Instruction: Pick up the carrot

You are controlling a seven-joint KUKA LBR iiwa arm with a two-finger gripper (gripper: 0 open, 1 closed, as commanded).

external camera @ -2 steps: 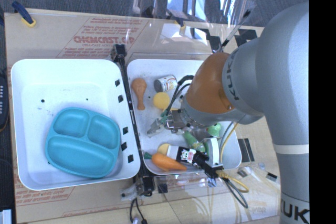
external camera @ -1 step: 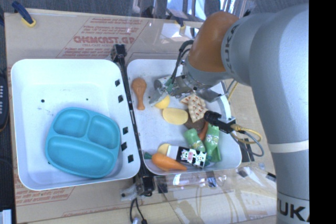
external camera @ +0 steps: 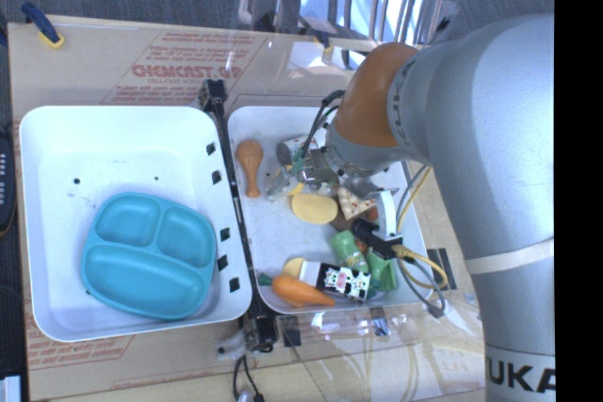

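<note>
The carrot (external camera: pixel 301 293) is orange and lies flat along the near wall of the right bin (external camera: pixel 247 202), with its leafy end pointing left. My gripper (external camera: pixel 285 170) is low over the far half of that bin, just right of a brown drumstick (external camera: pixel 250 163). It is well away from the carrot, about half a bin's length farther back. The arm's grey wrist and orange band cover the bin's far right corner.
Around the carrot sit a black-and-white carton (external camera: pixel 344 281), a green bottle (external camera: pixel 352 249), a yellow lemon-like piece (external camera: pixel 314 207) and a wedge-shaped item (external camera: pixel 353 202). The left bin (external camera: pixel 47 146) holds a blue divided plate (external camera: pixel 149 254). Cables hang at the right bin's near right corner.
</note>
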